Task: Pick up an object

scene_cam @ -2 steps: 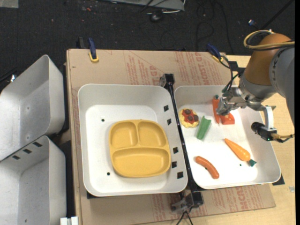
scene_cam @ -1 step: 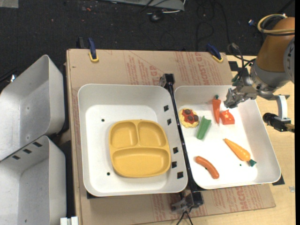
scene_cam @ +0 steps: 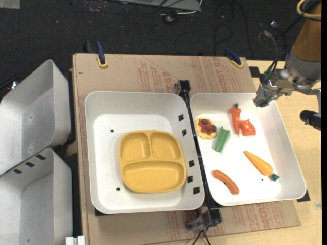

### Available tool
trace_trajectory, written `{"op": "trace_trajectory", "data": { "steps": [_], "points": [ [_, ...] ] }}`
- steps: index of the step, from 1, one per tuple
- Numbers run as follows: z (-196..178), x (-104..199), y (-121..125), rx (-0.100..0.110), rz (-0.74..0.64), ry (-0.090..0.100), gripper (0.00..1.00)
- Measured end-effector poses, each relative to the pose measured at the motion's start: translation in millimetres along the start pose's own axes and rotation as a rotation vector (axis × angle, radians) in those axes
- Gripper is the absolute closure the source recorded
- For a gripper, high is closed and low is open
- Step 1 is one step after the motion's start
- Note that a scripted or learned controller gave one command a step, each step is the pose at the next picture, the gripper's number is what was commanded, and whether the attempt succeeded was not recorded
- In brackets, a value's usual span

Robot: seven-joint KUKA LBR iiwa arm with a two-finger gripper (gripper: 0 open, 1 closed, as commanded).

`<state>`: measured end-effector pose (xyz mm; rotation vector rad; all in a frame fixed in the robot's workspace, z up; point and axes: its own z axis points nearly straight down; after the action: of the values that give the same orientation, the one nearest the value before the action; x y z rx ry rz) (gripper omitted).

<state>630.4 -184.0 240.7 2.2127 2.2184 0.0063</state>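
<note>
Five toys wait in the right bin [scene_cam: 286, 152]; gripper [scene_cam: 261, 100] — fingers unreadable, perhaps parted — should descend squarely toward seven o'clock onto the red pepper [scene_cam: 247, 128].

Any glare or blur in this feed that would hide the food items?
Camera view: even lighting and soft shadows; the carrot, sausage and pepper read sharp against the white right bin. The gripper at the bin's far corner looks darker and slightly soft.

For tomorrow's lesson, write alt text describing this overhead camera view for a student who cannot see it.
A grey robot gripper hovers at the far corner of the right white bin, which holds toy foods: red pepper, orange carrot, sausage, green stick, small pizza. The left white bin holds a yellow divided plate.
</note>
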Motion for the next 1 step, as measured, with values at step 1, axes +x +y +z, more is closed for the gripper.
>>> {"op": "trace_trajectory", "data": {
  "steps": [1],
  "points": [
    [-36.6,-0.3,1.6,0.002,0.000,0.001,1.00]
  ]
}}
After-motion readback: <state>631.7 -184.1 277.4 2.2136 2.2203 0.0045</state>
